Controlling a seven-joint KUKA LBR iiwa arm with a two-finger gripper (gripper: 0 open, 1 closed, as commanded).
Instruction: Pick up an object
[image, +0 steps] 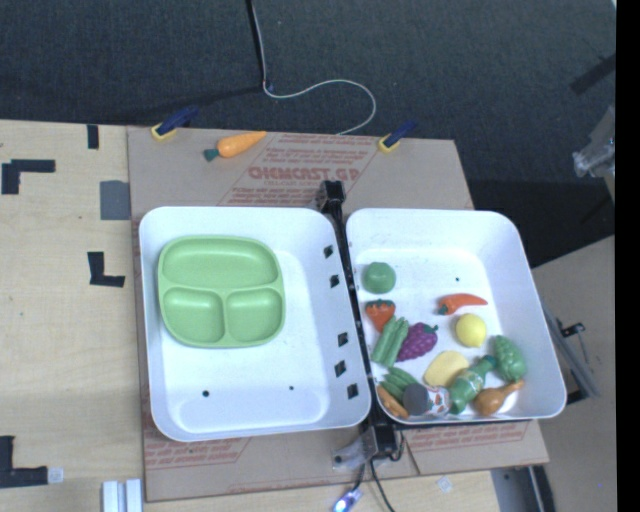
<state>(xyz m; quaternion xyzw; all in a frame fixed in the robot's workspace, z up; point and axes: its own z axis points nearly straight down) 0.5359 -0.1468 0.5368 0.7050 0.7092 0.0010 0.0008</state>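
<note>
Toy produce (440, 355) crowds the right bin's (500, 235) near edge; arm part (597, 155) sits beyond that bin's far right corner, claw state impossible to tell.

A green plastic plate with 3 compartments (221, 291) lies in the left white bin (240, 410). Behind the bins, a toy carrot (234, 146) rests on brown cardboard (300, 170).

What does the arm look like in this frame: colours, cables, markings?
At the view's right edge a small pale grey angular part pokes in, probably part of the arm. It looks light metallic grey with a blurred outline; it is too small to make out any cables or markings.
</note>
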